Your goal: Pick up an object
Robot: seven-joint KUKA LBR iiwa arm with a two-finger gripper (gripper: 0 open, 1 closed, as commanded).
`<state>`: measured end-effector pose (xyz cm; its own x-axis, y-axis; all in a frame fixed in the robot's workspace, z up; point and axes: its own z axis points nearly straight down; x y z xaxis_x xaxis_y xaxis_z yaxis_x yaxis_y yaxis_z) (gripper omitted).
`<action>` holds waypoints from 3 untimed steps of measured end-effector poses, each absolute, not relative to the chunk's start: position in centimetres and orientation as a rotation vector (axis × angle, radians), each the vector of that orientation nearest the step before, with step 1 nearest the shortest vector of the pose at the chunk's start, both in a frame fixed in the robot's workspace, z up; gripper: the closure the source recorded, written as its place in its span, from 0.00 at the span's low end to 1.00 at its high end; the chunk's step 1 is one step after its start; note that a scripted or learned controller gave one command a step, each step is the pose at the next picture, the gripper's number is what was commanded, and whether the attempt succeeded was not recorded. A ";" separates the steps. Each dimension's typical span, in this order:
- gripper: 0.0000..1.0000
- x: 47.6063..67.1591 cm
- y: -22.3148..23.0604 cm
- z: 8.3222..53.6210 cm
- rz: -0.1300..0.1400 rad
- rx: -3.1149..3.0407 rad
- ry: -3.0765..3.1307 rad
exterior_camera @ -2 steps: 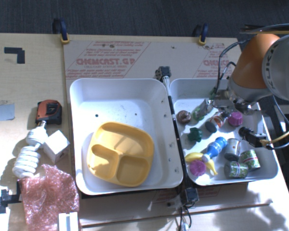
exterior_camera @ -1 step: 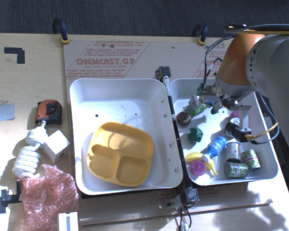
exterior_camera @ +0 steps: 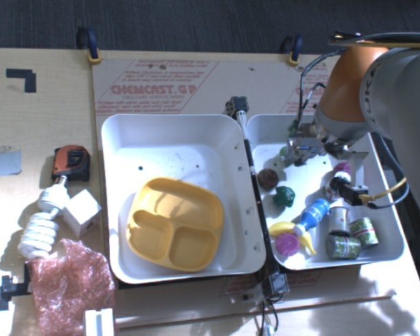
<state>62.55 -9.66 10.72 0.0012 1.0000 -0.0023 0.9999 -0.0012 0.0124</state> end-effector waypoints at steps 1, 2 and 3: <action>0.00 62.6 -9.6 10.7 0.012 2.214 2.213; 0.00 58.2 -9.4 9.3 0.001 2.222 2.219; 1.00 58.2 -9.5 10.3 0.002 2.221 2.217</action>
